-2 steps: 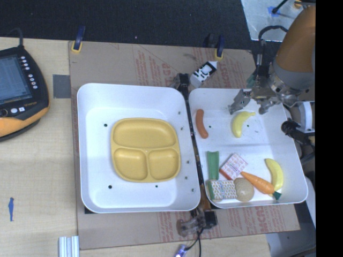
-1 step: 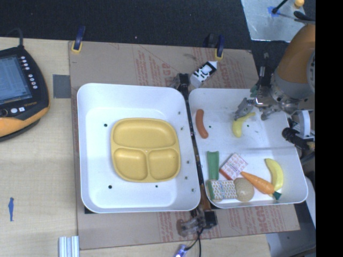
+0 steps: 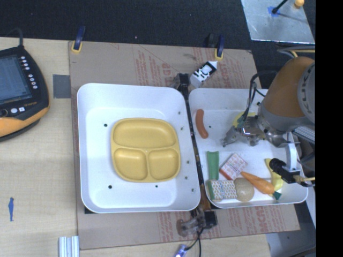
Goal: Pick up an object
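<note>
The tool [image 3: 238, 135] hangs low over the right bin [image 3: 225, 101], above a bare white patch in the bin's upper middle. The grey arm with its orange band [image 3: 286, 92] reaches in from the right. From this slanted overhead view I cannot tell whether the tool is open or closed, and nothing can be seen gripped in it.

The nearest things are a reddish sausage [image 3: 201, 123], lying lengthwise just to the tool's left, and a red-and-white packet [image 3: 233, 166] below it. A green block [image 3: 213, 164] lies just beside the packet. Along the bin's near edge, close together, sit a patterned box [image 3: 222, 189], a pale round object [image 3: 244, 190] and an orange carrot [image 3: 257, 183]. All of these rest on the bin floor.

The left bin [image 3: 91, 143] holds a yellow divided plate [image 3: 146, 149]. Further left, a control tablet [image 3: 16, 92] lies on the counter [image 3: 43, 170].

The step in hand looks like the approach: the tool is inside the bin, but no object has been lifted. The next move probably calls for choosing one target. The sausage looks easiest, since it lies apart from the rest. The tool would need to centre over it, span its narrow width, and close before rising. The crowded items along the near edge look harder to take cleanly.
</note>
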`<state>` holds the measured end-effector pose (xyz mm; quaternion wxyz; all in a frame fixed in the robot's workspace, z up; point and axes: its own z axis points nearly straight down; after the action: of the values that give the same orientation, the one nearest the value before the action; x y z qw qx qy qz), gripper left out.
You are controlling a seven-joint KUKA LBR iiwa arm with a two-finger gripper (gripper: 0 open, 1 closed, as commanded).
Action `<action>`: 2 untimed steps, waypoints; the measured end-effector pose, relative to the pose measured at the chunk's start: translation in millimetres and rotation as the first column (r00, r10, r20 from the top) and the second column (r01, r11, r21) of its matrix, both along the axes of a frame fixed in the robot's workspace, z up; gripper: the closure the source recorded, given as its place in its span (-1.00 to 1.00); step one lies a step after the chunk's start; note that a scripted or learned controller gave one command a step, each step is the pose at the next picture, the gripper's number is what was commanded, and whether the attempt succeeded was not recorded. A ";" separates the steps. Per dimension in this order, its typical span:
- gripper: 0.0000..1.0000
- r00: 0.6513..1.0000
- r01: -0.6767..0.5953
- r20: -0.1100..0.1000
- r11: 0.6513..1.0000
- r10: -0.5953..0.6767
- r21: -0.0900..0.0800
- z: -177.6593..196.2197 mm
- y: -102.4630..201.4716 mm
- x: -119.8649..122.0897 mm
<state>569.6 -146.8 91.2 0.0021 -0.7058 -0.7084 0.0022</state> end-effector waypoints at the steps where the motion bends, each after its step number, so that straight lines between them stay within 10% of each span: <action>1: -1.00 1.000 0.001 0.003 1.000 -0.001 0.002 6.1 18.4 83.7; 2: 1.00 1.000 0.000 -0.010 1.000 0.000 0.003 14.5 17.4 81.3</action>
<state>650.9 -129.4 105.7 0.0068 -0.7059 -0.7083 0.0045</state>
